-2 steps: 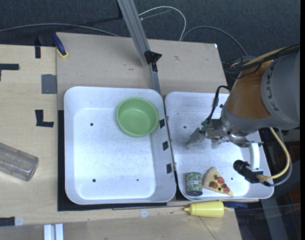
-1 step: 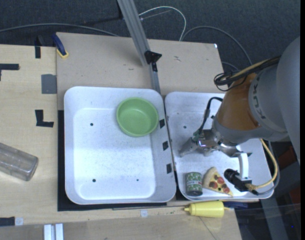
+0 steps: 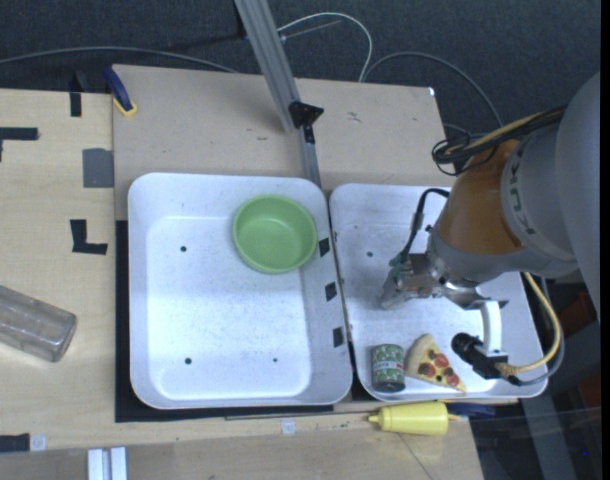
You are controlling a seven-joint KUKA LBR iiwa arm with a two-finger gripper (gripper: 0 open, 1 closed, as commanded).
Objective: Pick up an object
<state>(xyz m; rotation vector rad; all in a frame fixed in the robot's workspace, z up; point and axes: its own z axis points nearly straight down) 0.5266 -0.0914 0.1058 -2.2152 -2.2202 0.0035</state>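
The can [image 3: 388, 366] lies low in the right bin [image 3: 370, 218], near its front left corner, long axis running roughly front to back. Just beside it, the pizza slice [image 3: 434, 361], its tip aimed up and left, its crust toward the bin's front right. Above them the gripper [image 3: 397, 290] hangs over bare bin floor, nothing visible in its grasp; open or closed, cannot tell from here. The arm [image 3: 505, 213] comes in from the right. In the left bin [image 3: 155, 268], a green bowl [image 3: 274, 233] sits upright near the back right corner. A yellow bottle [image 3: 413, 419] lies sideways on the bench [image 3: 205, 118], just before the right bin.
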